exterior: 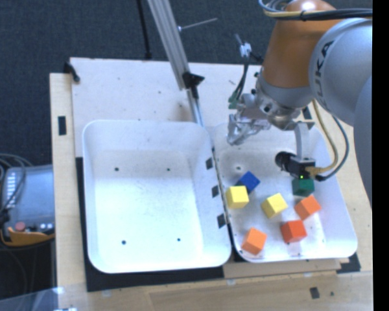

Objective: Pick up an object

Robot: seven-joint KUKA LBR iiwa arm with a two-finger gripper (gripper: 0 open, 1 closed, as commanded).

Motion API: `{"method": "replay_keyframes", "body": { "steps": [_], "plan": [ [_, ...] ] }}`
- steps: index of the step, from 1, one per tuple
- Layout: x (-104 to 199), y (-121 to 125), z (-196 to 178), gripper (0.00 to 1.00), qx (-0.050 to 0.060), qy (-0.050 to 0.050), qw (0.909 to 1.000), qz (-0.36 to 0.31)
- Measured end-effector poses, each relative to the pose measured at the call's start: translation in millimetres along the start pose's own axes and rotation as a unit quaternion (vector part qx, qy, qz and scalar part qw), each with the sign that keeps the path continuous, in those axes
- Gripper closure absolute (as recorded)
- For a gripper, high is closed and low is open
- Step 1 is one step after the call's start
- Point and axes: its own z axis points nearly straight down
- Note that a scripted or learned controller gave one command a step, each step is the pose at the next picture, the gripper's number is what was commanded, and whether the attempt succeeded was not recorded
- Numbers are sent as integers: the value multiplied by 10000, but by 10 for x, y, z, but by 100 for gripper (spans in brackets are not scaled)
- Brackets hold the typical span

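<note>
The right bin [337, 238] holds several small blocks: a blue one [249, 181], a yellow one [237, 196] against the bin's left wall, a second yellow one [273, 205], a green one [303, 186], an orange one [307, 207], a red one [293, 230] and another orange one [254, 240] at the front. My gripper [242, 135] hangs over the far left part of this bin, above and behind the blue block. It looks open, with nothing between its fingers.
The left bin [94, 173] sits beside the right one, sharing a raised divider [215, 173]. A slanted metal pole [172, 41] rises from behind the bins. A black cable fitting [287, 161] hangs from the arm near the green block.
</note>
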Motion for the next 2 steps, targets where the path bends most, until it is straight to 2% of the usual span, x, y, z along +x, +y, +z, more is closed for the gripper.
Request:
{"method": "replay_keyframes", "body": {
  "steps": [2],
  "plan": [
    [980, -369, 67, 100, 5, 2, 10000, -1]
  ]
}}
